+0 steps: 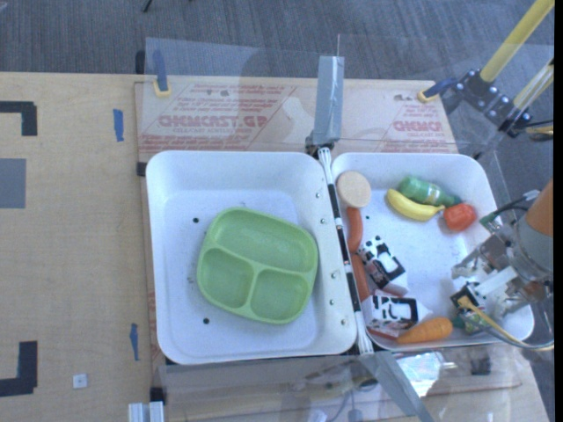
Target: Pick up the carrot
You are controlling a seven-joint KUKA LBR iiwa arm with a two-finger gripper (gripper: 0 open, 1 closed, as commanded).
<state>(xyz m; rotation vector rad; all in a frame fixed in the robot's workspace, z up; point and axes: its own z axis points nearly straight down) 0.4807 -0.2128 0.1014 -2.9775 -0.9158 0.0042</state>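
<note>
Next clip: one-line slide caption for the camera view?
Arm's hand hangs over the right bin, beside the carrot at its near edge; green plate sits in the left bin.

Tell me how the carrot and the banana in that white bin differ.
The carrot is orange; the banana is yellow. The banana is curved, while the carrot is straighter and seems to taper. The carrot lies at the near edge of the right-hand bin, the banana towards its far side, beside a green item. Both lie flat in that same bin.
</note>
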